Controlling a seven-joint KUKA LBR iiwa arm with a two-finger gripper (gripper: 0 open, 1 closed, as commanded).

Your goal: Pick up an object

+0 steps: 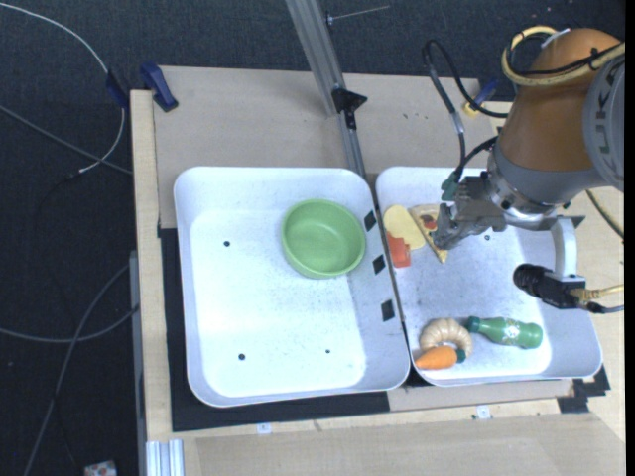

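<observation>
Pizza slice [430, 228], yellow, red-topped, flat

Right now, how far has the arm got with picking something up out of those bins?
Done so far: the gripper is down in the right bin, at the yellow and red toy pieces. In hand: I cannot tell whether it grips anything. Left: nothing looks lifted; the green bottle and croissant lie on that bin's floor, and the green bowl sits in the left bin.
</observation>
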